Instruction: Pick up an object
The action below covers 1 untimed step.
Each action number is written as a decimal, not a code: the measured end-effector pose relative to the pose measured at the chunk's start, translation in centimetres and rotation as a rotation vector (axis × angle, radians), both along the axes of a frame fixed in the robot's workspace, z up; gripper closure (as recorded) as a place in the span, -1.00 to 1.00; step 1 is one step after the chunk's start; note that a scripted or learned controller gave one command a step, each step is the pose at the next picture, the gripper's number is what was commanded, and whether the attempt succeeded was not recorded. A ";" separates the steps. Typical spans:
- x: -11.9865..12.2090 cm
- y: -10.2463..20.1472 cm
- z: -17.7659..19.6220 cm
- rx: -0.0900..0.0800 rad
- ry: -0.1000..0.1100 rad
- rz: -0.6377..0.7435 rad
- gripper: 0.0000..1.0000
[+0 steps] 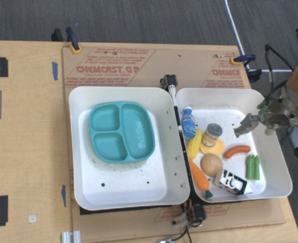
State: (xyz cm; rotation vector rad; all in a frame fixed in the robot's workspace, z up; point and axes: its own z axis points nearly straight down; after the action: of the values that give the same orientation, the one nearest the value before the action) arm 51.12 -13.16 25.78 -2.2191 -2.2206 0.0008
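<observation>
The right bin (224, 101) holds several small objects. Along its left side lie a blue bottle (188, 121), a yellow banana (194, 145) and an orange carrot (200, 175). Near the middle are a small grey-lidded jar (213, 131), a yellow disc (214, 147) and a brown round ball (211, 164). A red sausage (237, 151), a green vegetable (252, 167) and a black-and-white box (233, 182) lie toward the right and front. My gripper (244, 126) hangs over the right part of this bin, above and just behind the sausage, with nothing seen in it.
The left bin (83, 176) carries a teal divided plate (122, 132). A metal clamp strip (175, 116) runs between the two bins. Cables and a stand (270, 70) are behind the right bin, beside the arm (290, 105).
</observation>
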 end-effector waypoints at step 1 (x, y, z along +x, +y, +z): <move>-3.2 1.4 -11.4 -0.001 -0.001 0.017 -1.00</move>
State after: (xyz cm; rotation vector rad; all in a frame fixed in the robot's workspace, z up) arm 47.89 -11.78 14.35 -2.2010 -2.2406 0.0005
